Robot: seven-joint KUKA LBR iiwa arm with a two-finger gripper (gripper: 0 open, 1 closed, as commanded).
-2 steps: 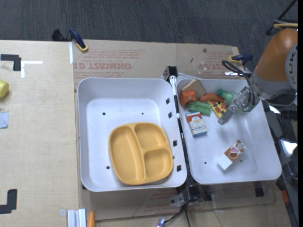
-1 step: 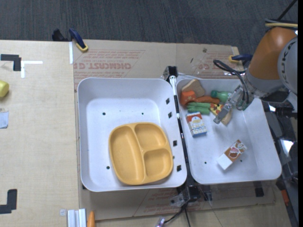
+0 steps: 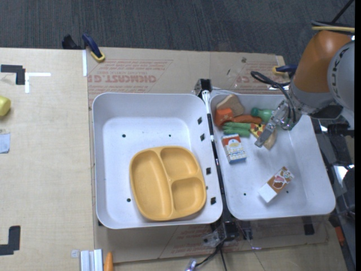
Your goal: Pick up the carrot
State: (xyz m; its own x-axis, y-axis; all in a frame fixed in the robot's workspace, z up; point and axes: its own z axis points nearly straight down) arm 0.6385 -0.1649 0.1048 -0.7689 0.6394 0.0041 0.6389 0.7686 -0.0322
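Reaching in from the right, the grey arm [image 3: 324,66] lowers its hand [image 3: 264,138] into the right bin [image 3: 316,191], near the heap of toy food at the far end. Whether the hand is released or clenched cannot be told. The carrot [image 3: 240,118] lies in that heap, its green top [image 3: 261,113] pointing right, just beside a green vegetable [image 3: 236,127]. A small carton [image 3: 234,149] and a brown-and-white packet [image 3: 277,184] lie nearer. The left bin [image 3: 110,168] holds a yellow divided plate [image 3: 167,182].

You see glossy white plastic bins [image 3: 113,168], a smooth matt yellow plastic plate [image 3: 167,182], printed brown cardboard [image 3: 135,75], pale wood bench [image 3: 39,168].
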